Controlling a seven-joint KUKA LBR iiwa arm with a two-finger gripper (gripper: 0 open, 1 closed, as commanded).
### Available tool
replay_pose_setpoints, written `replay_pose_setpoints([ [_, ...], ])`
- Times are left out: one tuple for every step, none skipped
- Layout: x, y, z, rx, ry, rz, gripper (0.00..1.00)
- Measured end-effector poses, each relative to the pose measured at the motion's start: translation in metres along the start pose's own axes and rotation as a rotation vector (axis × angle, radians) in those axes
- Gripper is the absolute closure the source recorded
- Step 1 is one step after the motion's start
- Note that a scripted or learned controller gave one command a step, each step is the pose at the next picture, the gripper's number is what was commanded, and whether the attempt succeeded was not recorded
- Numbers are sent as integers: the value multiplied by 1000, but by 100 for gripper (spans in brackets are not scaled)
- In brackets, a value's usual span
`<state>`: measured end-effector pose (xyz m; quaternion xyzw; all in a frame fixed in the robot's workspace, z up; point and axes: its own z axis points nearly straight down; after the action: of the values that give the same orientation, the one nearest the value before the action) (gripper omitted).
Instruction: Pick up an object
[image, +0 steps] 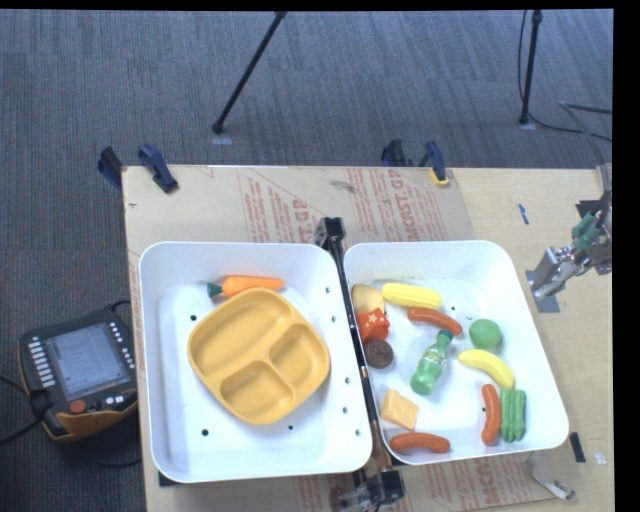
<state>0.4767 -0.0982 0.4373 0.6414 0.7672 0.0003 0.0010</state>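
Left bin (160, 300): yellow divided plate (258, 356) at centre, carrot (247, 285) near back rim. Right bin (520, 290): corn cob (411, 295), green bottle (431, 364), lime (485, 333), banana (486, 366), sausages. Gripper (572, 256) beyond right bin's right rim; grip state cannot be told.

We find toy foods loose in the right bin (500, 262): a green bottle (431, 364) lying tilted at center, a yellow banana (486, 367) just right of it, a green ball (485, 333) above.
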Motion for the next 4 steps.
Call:
replay_pose_setpoints([
  [-8,-3,111,5,3,-71,100],
  [-87,-18,181,5,3,-68,100],
  [-86,-17,171,5,4,-70,100],
  [-112,-22,265,1,4,-819,100],
])
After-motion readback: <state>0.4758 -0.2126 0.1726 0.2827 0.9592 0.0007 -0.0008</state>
